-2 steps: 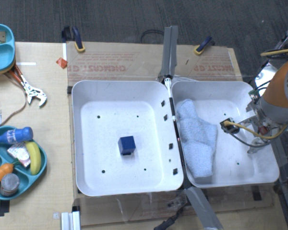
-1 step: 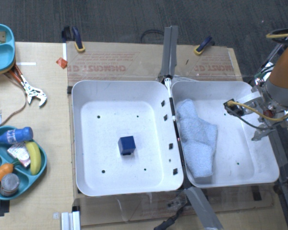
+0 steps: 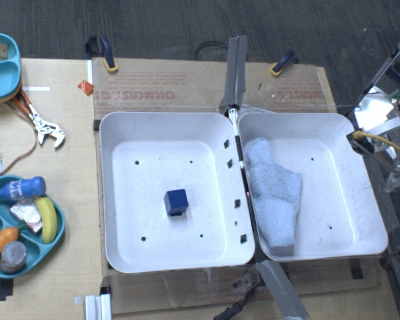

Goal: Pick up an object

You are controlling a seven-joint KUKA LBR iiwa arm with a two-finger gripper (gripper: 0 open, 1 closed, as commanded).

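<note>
Camera view: blue cube (image 3: 177,201) sits flat near the middle of the left bin (image 3: 120,139). Light blue cloth (image 3: 273,195) lies crumpled along the left side of the right bin (image 3: 347,179). Claw state: cannot tell from this view.

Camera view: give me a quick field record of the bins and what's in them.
left bin: white, shallow, holds one item
left bin contents: blue cube, near the middle, towards the front
right bin: white, shallow, holds one item
right bin contents: light blue cloth, crumpled, along the left wall
bins: side by side, touching along the centre divide
bench left side: blue divided tray with banana, bottle, carrot; wrench behind it
pick status: both bin items lying free
</note>
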